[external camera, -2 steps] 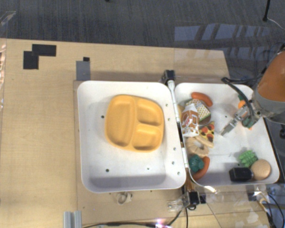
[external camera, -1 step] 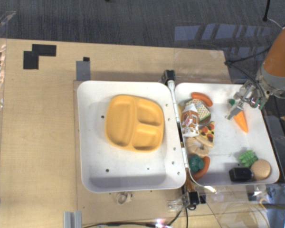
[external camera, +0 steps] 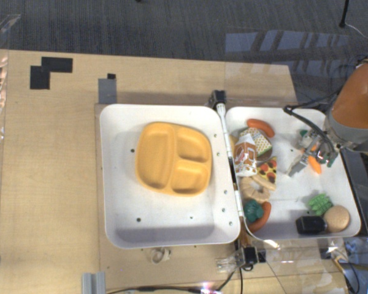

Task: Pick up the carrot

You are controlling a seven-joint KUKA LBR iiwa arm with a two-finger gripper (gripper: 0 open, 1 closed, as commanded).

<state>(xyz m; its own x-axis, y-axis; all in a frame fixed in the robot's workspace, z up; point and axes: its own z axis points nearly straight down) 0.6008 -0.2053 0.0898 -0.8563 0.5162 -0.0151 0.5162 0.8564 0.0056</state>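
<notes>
Even, fairly bright indoor light falls from overhead. The left white bin (external camera: 165, 231) serves as landmark: its floor shows a soft grey shadow along the near wall, and the yellow divided tray (external camera: 173, 158) inside it casts only a faint shadow. Beyond the bin and to its right, pale bluish reflections streak a clear panel (external camera: 282, 41). Left of the bin, glare whitens the counter (external camera: 49, 182) edge. Focus is slightly soft throughout; small items blur together.
</notes>
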